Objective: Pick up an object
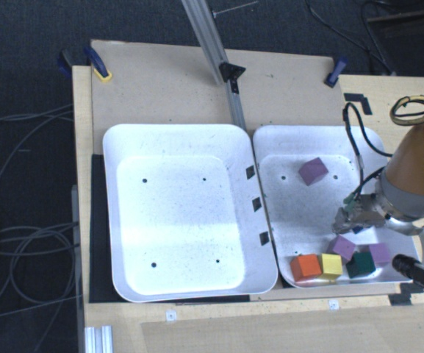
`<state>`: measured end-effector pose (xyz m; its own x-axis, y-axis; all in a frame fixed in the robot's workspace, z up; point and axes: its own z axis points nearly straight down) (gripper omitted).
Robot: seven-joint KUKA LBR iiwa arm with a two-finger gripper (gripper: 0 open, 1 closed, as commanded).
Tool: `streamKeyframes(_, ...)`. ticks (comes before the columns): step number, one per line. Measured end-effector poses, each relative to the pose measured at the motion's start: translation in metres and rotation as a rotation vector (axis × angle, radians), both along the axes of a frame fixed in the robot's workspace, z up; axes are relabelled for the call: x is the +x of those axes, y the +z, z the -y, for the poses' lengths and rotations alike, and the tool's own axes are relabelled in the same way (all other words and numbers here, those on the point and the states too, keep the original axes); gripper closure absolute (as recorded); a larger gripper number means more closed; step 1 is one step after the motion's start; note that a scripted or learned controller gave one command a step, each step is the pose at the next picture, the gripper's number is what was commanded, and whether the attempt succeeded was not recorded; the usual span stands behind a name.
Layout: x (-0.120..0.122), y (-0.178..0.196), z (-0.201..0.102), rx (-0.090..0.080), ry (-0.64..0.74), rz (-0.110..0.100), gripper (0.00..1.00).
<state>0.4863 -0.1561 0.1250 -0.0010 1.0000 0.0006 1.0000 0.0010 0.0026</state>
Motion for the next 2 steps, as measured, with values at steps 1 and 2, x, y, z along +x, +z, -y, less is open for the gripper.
streamKeyframes(1, 0.000, 0.054, -0.010, -0.002, 0.002, 0.005, 1.00)
streamKeyframes(2, 0.002, 0.108, -0.010, -0.003, 0.001, 0.006, 1.00)
